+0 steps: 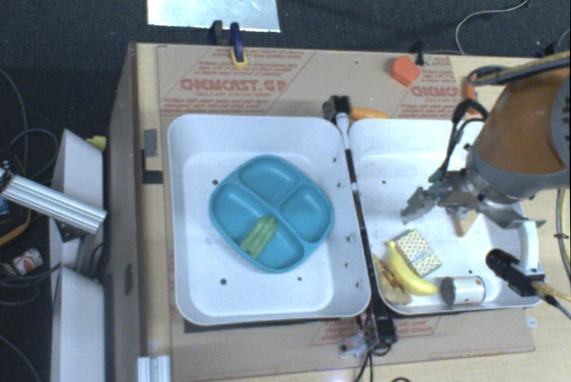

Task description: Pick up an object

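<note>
In the right bin [393, 148] my gripper [437, 212] hangs over the white floor, open, with nothing between its fingers. Just below and left of it lies a small yellow-and-white checkered box [417, 252]. A banana [406, 275] lies beside the box near the front wall. A silver can [462, 289] lies on its side to the banana's right. The left bin [205, 157] holds a blue divided plate [272, 212] with a green piece [259, 235] in its front compartment.
A black rail [352, 184] runs between the two bins. An orange block [404, 70] sits on the bench behind the right bin, and an orange item [368, 113] lies at that bin's back rim. A blue-and-yellow clamp [236, 45] grips the bench's far edge.
</note>
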`<action>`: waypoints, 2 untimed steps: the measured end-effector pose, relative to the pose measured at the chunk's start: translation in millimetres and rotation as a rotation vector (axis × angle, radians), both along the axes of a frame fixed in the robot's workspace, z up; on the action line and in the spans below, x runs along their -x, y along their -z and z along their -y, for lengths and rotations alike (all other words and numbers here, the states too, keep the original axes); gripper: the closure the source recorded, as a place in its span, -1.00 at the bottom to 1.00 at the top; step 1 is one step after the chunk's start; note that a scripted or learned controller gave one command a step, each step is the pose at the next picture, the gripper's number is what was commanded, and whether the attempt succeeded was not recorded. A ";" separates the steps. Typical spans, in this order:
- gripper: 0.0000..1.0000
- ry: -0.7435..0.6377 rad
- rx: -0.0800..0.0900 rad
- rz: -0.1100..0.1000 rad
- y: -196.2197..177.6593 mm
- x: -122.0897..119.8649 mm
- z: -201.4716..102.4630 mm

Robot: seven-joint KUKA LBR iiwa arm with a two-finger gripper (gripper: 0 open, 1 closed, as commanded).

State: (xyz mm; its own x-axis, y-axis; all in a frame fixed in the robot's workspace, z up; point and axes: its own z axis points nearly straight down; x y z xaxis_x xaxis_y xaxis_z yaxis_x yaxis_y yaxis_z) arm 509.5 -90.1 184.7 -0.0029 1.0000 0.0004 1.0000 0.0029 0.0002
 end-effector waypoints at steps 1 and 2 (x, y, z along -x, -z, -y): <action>-1.00 -0.001 0.001 0.003 -67.2 -37.7 24.4; -1.00 0.002 0.003 0.002 -59.8 -53.6 76.2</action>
State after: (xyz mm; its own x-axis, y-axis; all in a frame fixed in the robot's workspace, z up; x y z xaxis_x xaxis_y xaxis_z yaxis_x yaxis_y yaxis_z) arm 563.2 -166.3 244.5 -0.0011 1.0000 -0.0021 1.0000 0.0011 0.0026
